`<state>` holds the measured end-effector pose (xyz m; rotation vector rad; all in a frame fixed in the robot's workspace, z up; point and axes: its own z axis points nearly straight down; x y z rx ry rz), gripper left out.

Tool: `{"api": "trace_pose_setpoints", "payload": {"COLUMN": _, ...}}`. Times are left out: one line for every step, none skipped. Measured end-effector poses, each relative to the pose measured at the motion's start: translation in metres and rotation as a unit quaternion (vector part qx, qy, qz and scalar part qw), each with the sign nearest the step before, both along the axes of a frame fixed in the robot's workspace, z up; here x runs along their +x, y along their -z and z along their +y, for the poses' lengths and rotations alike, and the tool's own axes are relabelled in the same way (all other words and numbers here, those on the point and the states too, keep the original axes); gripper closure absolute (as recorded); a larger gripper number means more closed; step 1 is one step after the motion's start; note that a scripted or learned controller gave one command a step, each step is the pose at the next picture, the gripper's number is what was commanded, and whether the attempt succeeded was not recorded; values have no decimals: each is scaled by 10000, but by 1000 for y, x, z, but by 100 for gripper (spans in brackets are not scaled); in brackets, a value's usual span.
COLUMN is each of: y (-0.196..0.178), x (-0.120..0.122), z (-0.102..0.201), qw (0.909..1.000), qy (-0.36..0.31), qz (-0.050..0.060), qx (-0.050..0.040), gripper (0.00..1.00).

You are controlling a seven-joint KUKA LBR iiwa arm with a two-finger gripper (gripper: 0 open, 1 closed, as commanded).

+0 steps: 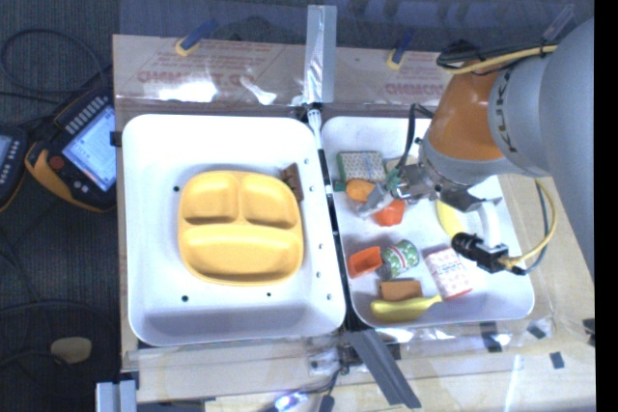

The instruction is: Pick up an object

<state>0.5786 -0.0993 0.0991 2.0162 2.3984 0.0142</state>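
Observation:
In the right bin (517,299) lie several small items. At the back are a green-checked pad (357,165) and an orange lump (359,190). A red-orange piece (390,213) lies in the middle. Toward the front are an orange wedge (364,260), a green can (402,256), a white and red box (450,272), a brown block (400,288) and a yellow banana (406,308). My gripper (402,182) hangs low over the back middle of this bin, just above the red-orange piece and beside the orange lump. The wrist hides part of a yellow item (448,215).
The left bin (145,304) holds a yellow divided tray (239,227) and a small brown scrap (291,177) by its right wall. The grey arm with its orange band (473,116) covers the right bin's back right. A handheld pendant (82,154) lies off the bench at left.

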Motion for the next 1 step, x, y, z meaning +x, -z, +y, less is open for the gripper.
{"api": "trace_pose_setpoints", "payload": {"y": -84, "x": 36, "z": 101, "qw": 9982, "qy": 603, "qz": 74, "qx": -10, "gripper": 100}}
